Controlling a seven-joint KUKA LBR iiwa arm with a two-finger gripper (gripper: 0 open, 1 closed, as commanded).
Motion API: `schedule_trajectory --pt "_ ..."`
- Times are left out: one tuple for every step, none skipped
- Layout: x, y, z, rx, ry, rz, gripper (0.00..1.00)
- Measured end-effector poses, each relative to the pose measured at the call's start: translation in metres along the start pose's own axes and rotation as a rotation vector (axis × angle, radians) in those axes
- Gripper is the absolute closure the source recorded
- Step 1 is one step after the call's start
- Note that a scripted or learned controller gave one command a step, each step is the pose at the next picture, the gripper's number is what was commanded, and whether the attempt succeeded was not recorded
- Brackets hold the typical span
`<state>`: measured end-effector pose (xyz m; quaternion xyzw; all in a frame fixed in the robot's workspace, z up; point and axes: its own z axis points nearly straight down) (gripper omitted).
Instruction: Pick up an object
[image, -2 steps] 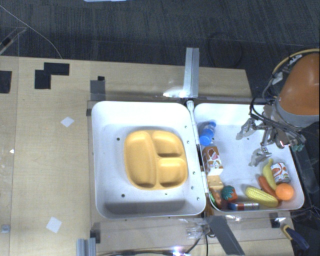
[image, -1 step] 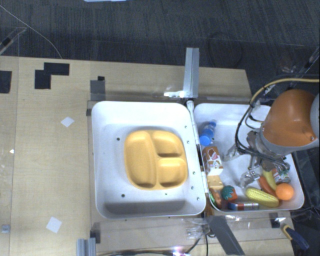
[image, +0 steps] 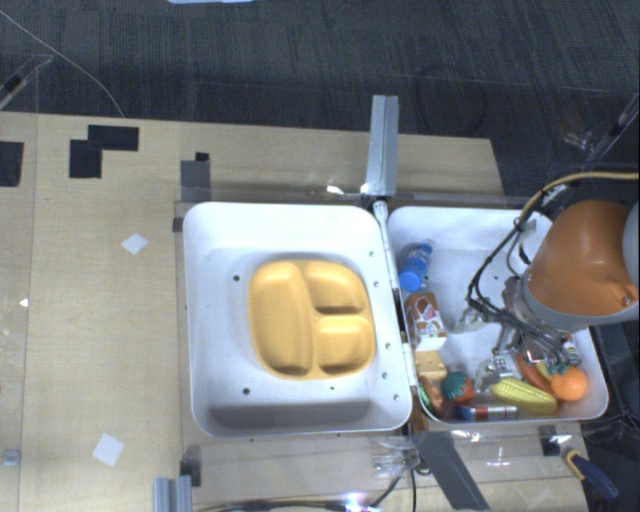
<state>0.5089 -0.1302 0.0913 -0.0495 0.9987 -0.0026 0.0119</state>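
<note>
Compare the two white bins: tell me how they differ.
The left bin holds one thing, a yellow divided tray lying flat in its middle; the right bin holds many small items crowded along its left and front edges, among them a blue bottle, toy corn and an orange. The arm hangs over the right bin alone. Both are shallow and white.

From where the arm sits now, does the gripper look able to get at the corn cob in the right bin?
Probably yes: the gripper hangs just above the corn cob, with nothing lying on top of it, though an orange crowds its side.
</note>
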Motion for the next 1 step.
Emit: schedule_trajectory --pt "-0.0732 -0.0478 0.0040 0.000 0.009 0.348 0.00"
